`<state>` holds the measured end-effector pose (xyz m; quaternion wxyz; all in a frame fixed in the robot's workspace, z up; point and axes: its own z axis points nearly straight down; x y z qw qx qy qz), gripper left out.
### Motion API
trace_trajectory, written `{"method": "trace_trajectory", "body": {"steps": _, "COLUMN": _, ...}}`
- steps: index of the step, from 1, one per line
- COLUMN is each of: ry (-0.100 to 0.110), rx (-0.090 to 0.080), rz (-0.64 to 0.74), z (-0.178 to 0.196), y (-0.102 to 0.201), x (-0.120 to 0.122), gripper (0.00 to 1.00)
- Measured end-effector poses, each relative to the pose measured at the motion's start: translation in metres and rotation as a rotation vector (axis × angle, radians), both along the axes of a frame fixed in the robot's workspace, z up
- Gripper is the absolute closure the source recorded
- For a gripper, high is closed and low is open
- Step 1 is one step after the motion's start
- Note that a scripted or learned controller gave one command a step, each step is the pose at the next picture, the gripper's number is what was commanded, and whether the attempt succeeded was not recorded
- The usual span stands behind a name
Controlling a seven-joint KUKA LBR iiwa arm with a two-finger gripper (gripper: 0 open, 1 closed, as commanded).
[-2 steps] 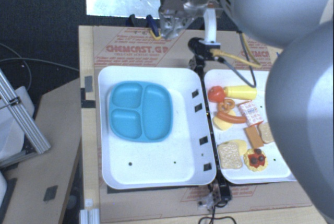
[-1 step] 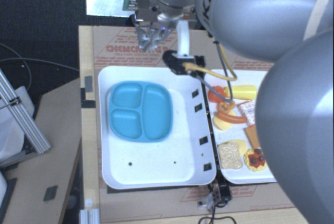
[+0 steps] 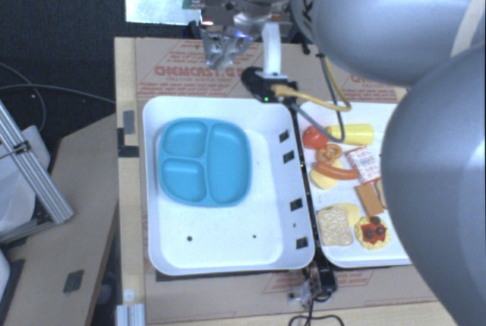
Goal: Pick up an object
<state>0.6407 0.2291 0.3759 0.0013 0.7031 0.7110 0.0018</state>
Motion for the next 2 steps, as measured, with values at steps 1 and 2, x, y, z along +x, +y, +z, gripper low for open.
{"method": "trace_trajectory", "body": {"steps": 1, "ry": 0.010, "rx": -0.003, "rz": -0.005, "z": -0.110, "y": 0.005, "x": 0.028, "gripper": 1.00}}
{"method": "trace_trajectory", "body": {"steps": 2, "ry": -0.008, "rx": 0.004, "rz": -0.004, "z": 0.007, "y": -0.003, "x": 0.009, "gripper": 1.00}}
